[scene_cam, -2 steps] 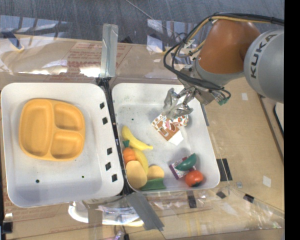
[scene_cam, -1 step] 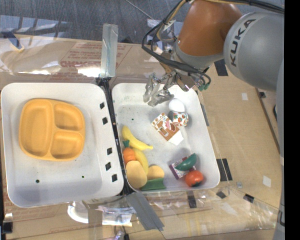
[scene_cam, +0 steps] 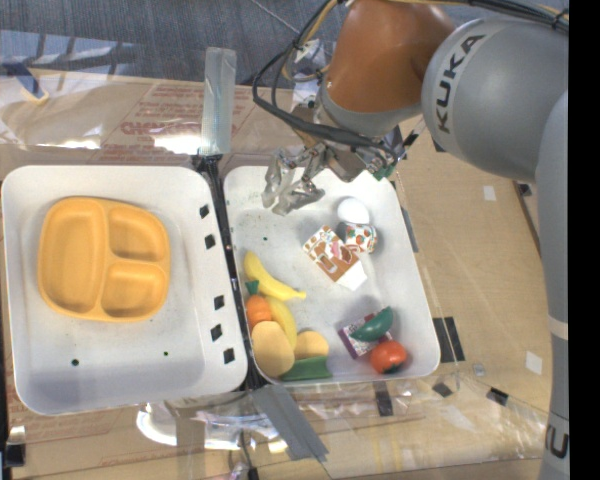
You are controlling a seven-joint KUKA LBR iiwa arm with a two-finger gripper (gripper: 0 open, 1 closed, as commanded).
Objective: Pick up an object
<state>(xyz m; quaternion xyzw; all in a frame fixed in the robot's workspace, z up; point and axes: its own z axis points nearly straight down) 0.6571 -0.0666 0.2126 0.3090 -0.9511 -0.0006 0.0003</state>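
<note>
1. Grey metal is what you see of the end effector (scene_cam: pixel 292 186): it hangs over the upper left part of the right bin (scene_cam: pixel 405 258), low above the white floor.
2. You should judge the task as not yet done. Nothing is lifted; every object lies on the floor of a bin.
3. The fingers point down and look a little apart, but the view is blurred there, so I cannot tell how wide they stand. No object is seen between them, and I cannot tell if the tips touch the bin floor.
4. The things you can pick are mostly in the right bin. The patterned box (scene_cam: pixel 332 251) and the round white object (scene_cam: pixel 354 214) lie just right and below the end effector, near it but apart from it.
5. The banana (scene_cam: pixel 271 282) lies lower, near the divider between the 2 bins. Below it a cluster sits in the lower left corner: an orange piece (scene_cam: pixel 259 311), a tan oval piece (scene_cam: pixel 272 345) and a green piece (scene_cam: pixel 306 369).
6. The red tomato-like piece (scene_cam: pixel 387 357) and the dark green piece (scene_cam: pixel 378 322) are at the lower right, well apart from the end effector.
7. The left bin (scene_cam: pixel 40 368) holds the yellow divided plate (scene_cam: pixel 104 259).
8. What is left, by my judgement: choose 1 object, close on it, lift it.
</note>
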